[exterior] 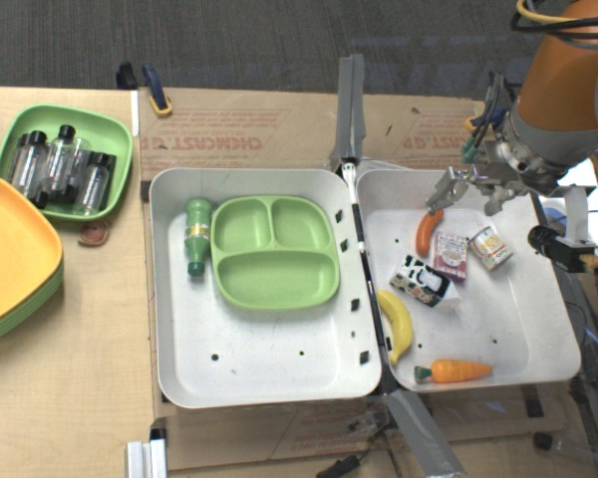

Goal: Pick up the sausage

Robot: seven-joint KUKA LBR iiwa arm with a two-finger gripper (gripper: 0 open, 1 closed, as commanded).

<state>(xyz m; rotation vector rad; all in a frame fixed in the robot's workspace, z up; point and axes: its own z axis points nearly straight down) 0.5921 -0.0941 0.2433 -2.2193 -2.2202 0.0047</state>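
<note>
Your pincer (470,193) hung spread open with nothing between its fingers, just above the short orange-red sausage (428,233) lying in the right white bin (538,337). That bin also held a pink packet (450,255), a small carton (491,248), a yellow banana (396,323) and an orange carrot (454,370). The left white bin (249,352) held a green divided plate (275,251) and a green bottle (197,235). The grey arm (563,78) reached in from the right.

Probably a robotics lab: cardboard-covered bench (279,132), white bins (169,297), toy food.

Orange-red sausage (428,232), tilted, right bin
</note>
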